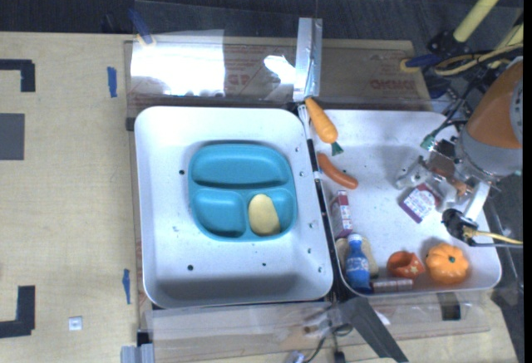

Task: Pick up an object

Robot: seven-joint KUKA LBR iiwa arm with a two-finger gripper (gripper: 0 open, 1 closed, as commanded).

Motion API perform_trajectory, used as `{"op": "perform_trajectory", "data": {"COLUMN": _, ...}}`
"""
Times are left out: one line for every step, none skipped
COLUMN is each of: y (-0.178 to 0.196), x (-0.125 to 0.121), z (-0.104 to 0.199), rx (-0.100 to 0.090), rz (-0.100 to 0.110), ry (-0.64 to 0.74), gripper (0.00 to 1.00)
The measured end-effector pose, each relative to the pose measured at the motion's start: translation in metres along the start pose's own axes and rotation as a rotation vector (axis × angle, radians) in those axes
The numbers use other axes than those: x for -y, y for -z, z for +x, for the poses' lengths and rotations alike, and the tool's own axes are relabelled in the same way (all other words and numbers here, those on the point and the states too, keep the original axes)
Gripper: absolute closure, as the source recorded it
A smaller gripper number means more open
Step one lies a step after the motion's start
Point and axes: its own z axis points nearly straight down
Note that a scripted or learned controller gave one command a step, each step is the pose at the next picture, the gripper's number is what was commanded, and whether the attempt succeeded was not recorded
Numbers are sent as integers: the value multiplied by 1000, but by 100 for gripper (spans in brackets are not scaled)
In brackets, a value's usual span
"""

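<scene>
red printing is seen on the cardboard strip (366,80) behind the right bin (378,141), too blurred to be read; no legible text is found on the small packet (418,202)

Two bins (158,187), one blue tray (241,166)

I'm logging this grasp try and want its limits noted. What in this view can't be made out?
- Gripper: too small and cluttered to tell its state, or whether it touches the small packet below it.
- Arm: cut off by the right edge.
- Bottle label: too small to read.
- Red item beside the pumpkin: blurred, identity unclear.
- Right bin, near rim: partly hidden by clutter.
</scene>
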Motion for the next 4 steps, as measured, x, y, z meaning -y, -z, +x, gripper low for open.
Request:
{"op": "perform_trajectory", "data": {"y": 79, "x": -39, "z": 28, "rx": 23, "rz": -7, "ry": 182, "gripper": 0}}
{"op": "perform_trajectory", "data": {"y": 17, "x": 1, "z": -3, "rx": 19, "rz": 10, "ry": 177, "gripper": 0}}
{"op": "perform_trajectory", "data": {"y": 52, "x": -64, "z": 41, "rx": 25, "rz": -2, "ry": 420, "gripper": 0}}
{"op": "perform_trajectory", "data": {"y": 4, "x": -14, "z": 3, "rx": 15, "rz": 0, "ry": 415, "gripper": 0}}
